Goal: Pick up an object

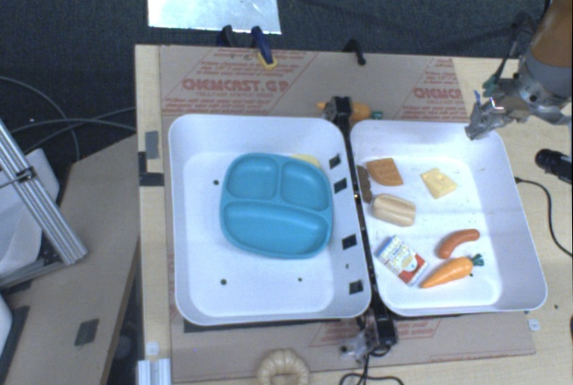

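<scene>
The right bin holds several toy foods: a brown toast slice, a yellow cheese wedge, a tan bread roll, a red sausage, an orange carrot and a small red-and-white carton. My gripper hangs over the far right corner of this bin, above and to the right of the cheese, touching none of the foods. Nothing shows between its fingers.
The left bin carries a blue divided plate with a yellow piece peeking behind it. A black clamp strip joins the bins. An orange object lies beyond the bins. A black cable sits right of the bench.
</scene>
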Available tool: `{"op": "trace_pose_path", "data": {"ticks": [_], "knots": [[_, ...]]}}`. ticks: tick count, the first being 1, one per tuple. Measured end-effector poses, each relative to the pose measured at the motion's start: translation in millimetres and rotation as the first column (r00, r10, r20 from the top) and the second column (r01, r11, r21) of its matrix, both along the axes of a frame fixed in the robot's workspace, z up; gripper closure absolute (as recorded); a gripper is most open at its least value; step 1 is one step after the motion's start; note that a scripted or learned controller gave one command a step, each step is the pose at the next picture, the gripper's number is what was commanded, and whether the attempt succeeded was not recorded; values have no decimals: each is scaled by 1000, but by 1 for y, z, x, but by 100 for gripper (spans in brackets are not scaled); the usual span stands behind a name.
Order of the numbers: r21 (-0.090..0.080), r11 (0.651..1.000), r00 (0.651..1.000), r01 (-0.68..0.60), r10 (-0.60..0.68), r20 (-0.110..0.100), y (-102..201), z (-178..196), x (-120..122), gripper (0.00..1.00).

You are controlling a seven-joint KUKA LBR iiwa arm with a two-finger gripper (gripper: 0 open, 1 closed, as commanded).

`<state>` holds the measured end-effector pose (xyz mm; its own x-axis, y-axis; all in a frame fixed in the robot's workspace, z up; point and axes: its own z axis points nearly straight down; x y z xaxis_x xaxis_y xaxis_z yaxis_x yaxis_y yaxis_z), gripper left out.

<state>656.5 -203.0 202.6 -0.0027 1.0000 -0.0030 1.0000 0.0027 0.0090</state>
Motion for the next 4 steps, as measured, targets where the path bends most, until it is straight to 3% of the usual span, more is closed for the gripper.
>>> {"op": "trace_pose_path", "data": {"ticks": [1, 3, 4], "knots": [[1, 1000, 1000, -2, 2, -3, 0, 24, 1, 100], [4, 1000, 1000, -7, 7, -6, 100, 22, -17, 100], [5, 1000, 1000, -7, 7, -6, 150, 27, -12, 100]]}}
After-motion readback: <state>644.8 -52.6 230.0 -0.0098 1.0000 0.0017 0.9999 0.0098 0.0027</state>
